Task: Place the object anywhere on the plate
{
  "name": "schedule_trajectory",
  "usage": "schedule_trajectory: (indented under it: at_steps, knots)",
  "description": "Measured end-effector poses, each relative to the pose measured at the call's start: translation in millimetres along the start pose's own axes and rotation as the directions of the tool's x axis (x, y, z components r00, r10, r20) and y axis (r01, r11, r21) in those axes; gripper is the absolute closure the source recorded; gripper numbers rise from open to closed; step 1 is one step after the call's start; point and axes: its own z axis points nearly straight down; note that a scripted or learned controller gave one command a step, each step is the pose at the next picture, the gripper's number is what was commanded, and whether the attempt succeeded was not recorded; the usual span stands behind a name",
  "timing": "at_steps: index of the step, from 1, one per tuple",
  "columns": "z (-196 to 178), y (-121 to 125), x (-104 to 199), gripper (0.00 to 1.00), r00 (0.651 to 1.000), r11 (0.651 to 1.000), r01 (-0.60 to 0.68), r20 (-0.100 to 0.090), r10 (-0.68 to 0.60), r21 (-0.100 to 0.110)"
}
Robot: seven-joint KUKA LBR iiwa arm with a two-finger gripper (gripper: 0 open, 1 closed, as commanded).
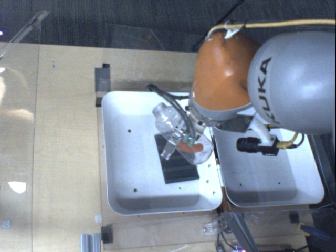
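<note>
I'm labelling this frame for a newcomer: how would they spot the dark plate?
Find the left white bin. Near its middle, just below the tool and the clear plastic bottle, lies the plate. It is the only flat, black, rectangular thing there.

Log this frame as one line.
arm: over left bin | gripper: at clear plastic bottle | bottle: above dark plate | grasp: unclear

A pale wooden bench (63,140) fills most of the frame below a dark floor strip along the top. On it, two shallow white bins sit side by side: the left bin (123,182) at centre, the right bin (294,188) at lower right, their rims nearly touching.
</note>
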Motion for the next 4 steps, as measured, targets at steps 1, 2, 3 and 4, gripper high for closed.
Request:
schedule_trajectory:
  at_steps: [1,2,3,4]
  knots:
    - [38,-37,-74,1.00,0.999,0.999,0.044,-0.003,-0.044,0.006]
    - [38,-37,-74,0.00,0.999,0.999,0.044,-0.003,-0.044,0.006]
    - [61,-40,-30,0.00,0.988,0.988,0.154,-0.004,-0.154,0.005]
    - [50,-38,-32,1.00,0.988,0.988,0.154,0.001,-0.154,0.000]
